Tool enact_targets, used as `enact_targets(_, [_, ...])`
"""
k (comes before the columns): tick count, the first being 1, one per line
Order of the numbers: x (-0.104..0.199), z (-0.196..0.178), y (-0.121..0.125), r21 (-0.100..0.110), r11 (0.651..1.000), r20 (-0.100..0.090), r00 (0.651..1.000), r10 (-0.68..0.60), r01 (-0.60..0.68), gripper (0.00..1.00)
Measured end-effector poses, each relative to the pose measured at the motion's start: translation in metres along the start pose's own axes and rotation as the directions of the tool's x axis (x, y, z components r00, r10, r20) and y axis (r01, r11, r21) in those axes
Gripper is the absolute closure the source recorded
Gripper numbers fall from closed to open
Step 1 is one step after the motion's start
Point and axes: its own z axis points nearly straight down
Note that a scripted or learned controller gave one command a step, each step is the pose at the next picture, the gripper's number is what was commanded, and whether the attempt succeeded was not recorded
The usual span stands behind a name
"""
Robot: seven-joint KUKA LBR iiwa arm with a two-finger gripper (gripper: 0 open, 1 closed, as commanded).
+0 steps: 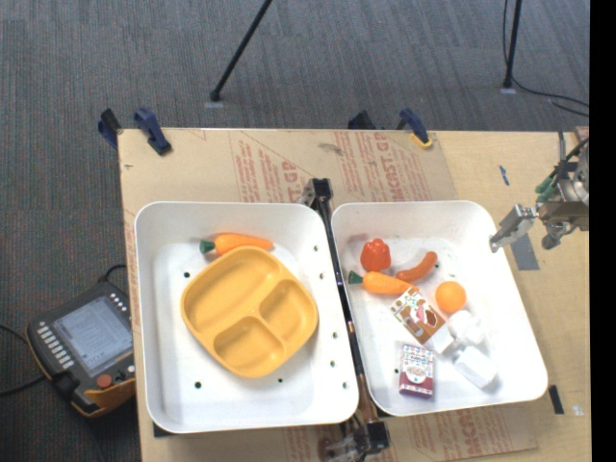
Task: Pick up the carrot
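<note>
Carrot (385,283) in right bin (520,301), gripper (535,221) well apart

One fixed camera, mounted high above the table (462,162), looking down at a slant so the far edge of the table sits near mid-frame and grey carpet (289,56) with tripod legs (245,41) fills the top. It's far enough back to take in both white bins whole, left bin (159,258) and right bin (500,287), side by side in the lower half. The hand (539,221) comes in at the right edge; a handheld control pendant (85,349) lies on the floor at lower left
</note>
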Motion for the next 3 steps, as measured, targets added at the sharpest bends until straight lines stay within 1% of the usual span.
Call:
enact_targets(1, [0.036,0.128,-0.007,0.006,1.000,-0.003,1.000,-0.001,0.001,0.00])
enact_targets(2, [0.033,0.198,0.013,0.004,1.000,-0.002,1.000,-0.002,0.002,0.00])
enact_targets(3, [0.085,0.197,0.009,0.003,1.000,-0.002,1.000,-0.001,0.001,0.00])
